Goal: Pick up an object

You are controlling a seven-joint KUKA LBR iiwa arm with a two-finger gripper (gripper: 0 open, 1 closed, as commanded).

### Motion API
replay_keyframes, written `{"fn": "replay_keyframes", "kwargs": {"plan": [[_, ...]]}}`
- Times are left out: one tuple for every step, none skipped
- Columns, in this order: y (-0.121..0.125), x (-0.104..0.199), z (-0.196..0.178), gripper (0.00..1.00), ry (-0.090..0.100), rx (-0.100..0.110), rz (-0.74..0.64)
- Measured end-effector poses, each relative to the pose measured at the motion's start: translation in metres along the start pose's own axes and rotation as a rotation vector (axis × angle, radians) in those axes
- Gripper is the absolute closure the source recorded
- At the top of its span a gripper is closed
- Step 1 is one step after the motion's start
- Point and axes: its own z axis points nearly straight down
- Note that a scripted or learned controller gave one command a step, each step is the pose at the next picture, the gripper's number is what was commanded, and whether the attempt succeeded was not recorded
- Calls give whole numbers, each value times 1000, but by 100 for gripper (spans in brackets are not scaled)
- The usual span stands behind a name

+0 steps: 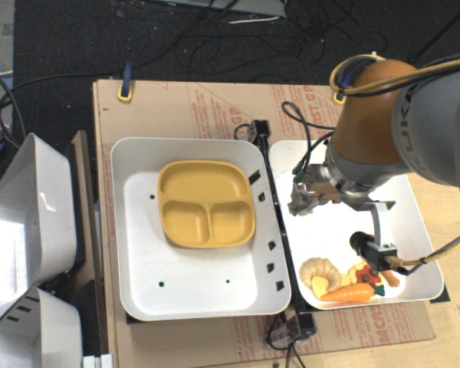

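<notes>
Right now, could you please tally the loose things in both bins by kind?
Yellow divided plate, left bin: 1
Pale ridged toy pastry, right bin: 1
Orange carrot, right bin: 1
Total: 3, plus a cluster of small red and green pieces beside the carrot, too jumbled to count.

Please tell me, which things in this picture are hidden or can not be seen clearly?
1. Camera view: the far part of the right bin is hidden under the arm.
2. Camera view: whatever lies directly beneath the tool is covered by it.
3. Camera view: the small pieces behind the carrot are too small and crowded to name.
</notes>
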Motion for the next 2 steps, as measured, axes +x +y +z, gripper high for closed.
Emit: {"fn": "replay_keyframes", "kwargs": {"plan": [[-2,51,-12,100,0,0,0],[2,98,-22,100,-1,1,1]]}}
